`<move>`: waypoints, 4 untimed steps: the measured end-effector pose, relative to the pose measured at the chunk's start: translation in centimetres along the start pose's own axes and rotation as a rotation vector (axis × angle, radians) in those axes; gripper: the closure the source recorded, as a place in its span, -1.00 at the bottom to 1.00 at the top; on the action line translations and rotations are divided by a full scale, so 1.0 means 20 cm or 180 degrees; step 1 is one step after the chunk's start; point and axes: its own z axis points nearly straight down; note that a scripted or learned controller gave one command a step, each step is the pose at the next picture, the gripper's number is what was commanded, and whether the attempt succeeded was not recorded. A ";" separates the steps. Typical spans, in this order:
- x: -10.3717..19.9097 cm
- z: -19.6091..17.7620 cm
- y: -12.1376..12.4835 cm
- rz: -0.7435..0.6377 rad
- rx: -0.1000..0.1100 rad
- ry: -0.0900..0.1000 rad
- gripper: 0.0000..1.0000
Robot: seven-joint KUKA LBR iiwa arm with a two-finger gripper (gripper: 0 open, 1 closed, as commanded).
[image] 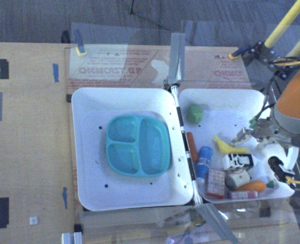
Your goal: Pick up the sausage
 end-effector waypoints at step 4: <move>0.10 0.01 0.04 -0.0031 -0.0006 -0.0041 -1.00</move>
